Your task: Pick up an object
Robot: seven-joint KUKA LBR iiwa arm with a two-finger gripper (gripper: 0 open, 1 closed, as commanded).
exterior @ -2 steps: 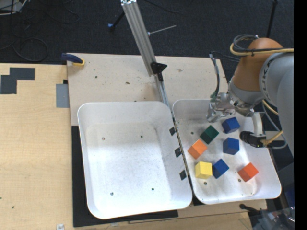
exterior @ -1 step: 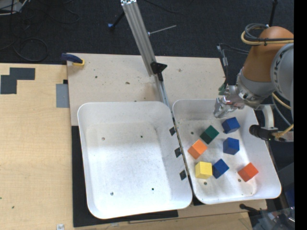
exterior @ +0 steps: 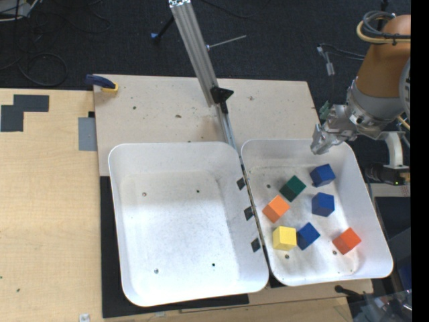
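Hovering jaws (exterior: 324,143) above right bin (exterior: 375,240), no legible writing on blocks

grey arm (exterior: 385,106) with rounded, smooth casing, entering from the right edge. broad orange band (exterior: 383,69) wrapped around the segment above the wrist, its surface glossy with a soft highlight. pale looped cable (exterior: 375,31) coiled at the top of the orange section. below the band, a grey collar stepping down to a lighter metallic wrist. small silver-grey tool (exterior: 324,139) at the end, angular and compact, with darker shadowed parts; fine details there too small to make out.
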